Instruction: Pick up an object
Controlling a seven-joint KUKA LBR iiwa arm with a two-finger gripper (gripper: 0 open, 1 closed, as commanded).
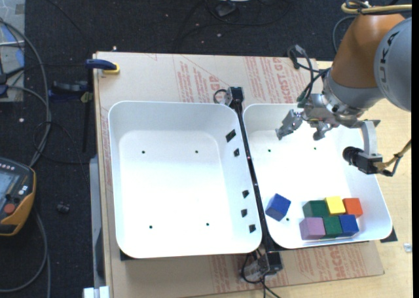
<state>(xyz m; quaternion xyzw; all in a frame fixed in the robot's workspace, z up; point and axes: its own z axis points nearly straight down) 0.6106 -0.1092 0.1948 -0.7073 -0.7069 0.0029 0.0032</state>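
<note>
Several small coloured blocks lie in the right bin [376, 192] near its front edge. A blue block [278, 207] sits alone toward the bin's left side. To its right a tight cluster holds a dark green block [317, 209], a yellow block [335, 205], an orange block [352, 206], a purple block [312, 227], a green block [332, 226] and a blue block [349, 224]. My gripper [303, 126] hangs over the back of the right bin, well behind the blocks, open, with nothing between its two fingers.
The left bin [118, 179] stands beside the right one, with a black divider strip [247, 166] between them. Both bins rest on a cardboard sheet [196, 77]. A cable and black fitting [360, 157] hang off the arm over the right bin's right side.
</note>
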